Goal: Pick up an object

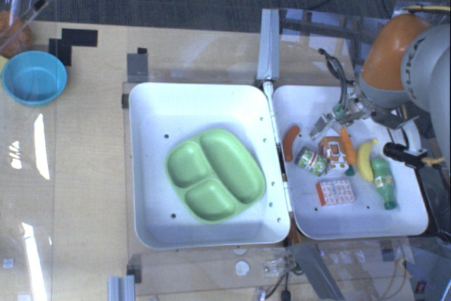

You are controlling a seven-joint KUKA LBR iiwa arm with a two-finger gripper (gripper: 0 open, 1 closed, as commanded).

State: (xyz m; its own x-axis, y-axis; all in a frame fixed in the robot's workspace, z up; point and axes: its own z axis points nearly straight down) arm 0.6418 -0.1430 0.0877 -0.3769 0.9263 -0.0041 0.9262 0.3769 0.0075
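1. In the right bin (394, 222), a small heap of objects lies near the middle: an orange carrot (347, 144), a yellow banana (365, 159), a green bottle (383, 183), a reddish sausage (289, 142), a small green-and-white can (311, 161), an orange-and-white packet (332, 153) and a flat red-patterned box (335, 192).
2. The carrot lies tilted, with the banana just beside it on the arm's side and the packet touching it on the other.
3. The hand (337, 118) hangs just above the carrot's upper end; whether its jaws are parted or closed I cannot tell, and nothing shows between them.
4. The grey arm (423, 74) with its orange band (391, 53) reaches in beyond the carrot, from the far right.
5. Left of the carrot's bin, the left bin (151, 116) holds a green divided plate (215, 173).
6. Far left of the carrot, a blue bowl (34, 77) stands on the wooden worktop (70, 187).
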